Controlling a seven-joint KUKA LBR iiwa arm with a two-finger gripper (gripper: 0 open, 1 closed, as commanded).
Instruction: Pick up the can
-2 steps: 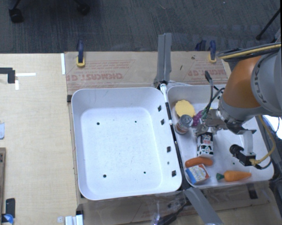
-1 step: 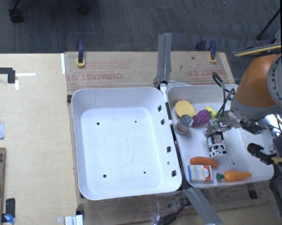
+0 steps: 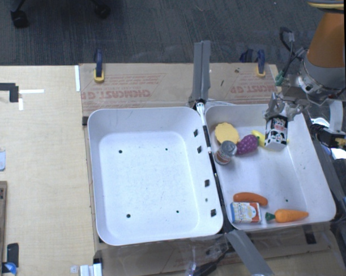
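Can (image 3: 224, 152) lies on side in right bin (image 3: 310, 175), against left wall, touching yellow toy (image 3: 226, 132) and purple grapes (image 3: 247, 144); crowding leaves little room for grasp. Hand (image 3: 278, 117) sits at bin's upper right, directly over black-and-white carton (image 3: 276, 131); clenched or released, cannot tell, and whether it grips carton unclear. Can well apart from hand, toward camera view's left, past grapes. Judgement: hand appears aimed at wrong item; needs to shift left toward can

Gripper (image 3: 276, 113) sits right over a cow-print carton (image 3: 276, 131) in the right bin (image 3: 309, 158), w/ the can (image 3: 224, 152) lying by the divider.
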